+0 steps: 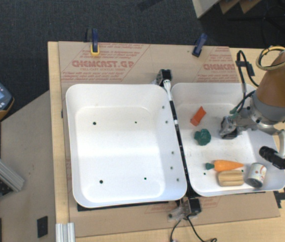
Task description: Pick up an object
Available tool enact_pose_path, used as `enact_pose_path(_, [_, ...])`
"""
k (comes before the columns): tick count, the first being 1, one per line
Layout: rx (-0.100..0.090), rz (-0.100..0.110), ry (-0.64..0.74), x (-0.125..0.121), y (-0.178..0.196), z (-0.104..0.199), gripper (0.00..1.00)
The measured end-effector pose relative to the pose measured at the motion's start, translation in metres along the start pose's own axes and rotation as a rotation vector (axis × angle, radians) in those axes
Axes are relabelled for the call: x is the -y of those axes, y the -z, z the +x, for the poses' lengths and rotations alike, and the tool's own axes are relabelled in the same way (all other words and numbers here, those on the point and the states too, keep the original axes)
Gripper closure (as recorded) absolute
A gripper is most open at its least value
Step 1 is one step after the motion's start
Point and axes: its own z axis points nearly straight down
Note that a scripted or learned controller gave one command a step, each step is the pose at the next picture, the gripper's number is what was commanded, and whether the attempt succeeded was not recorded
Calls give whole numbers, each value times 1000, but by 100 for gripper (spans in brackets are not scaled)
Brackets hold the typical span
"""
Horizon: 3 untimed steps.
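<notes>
The right bin (213, 94) holds several small objects. An orange block (198, 116) lies near its middle back, and a dark green lump (202, 136) sits just below it. Along the front lie an orange carrot with a green tip (224, 165), a tan wooden block (230, 178) and a small tin can on its side (256, 174). My gripper (228, 129) hangs low over the bin's right half, just right of the green lump and apart from it. Nothing shows between its fingertips.
The left bin (77, 135) lies beside the right one, a black divider strip (175, 130) between them. Both rest on a cardboard sheet (132, 59) held by clamps at the back. The arm's orange band (278, 89) rises at the right edge, cables looping above it.
</notes>
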Motion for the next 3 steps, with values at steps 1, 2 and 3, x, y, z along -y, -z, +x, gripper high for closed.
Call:
enact_pose_path(1, [-5, 9, 4, 70, 52, 66, 100])
enact_pose_path(2, [0, -7, 6, 73, 167, 91, 100])
enact_pose_path(3, [-1, -3, 6, 11, 113, 151, 100])
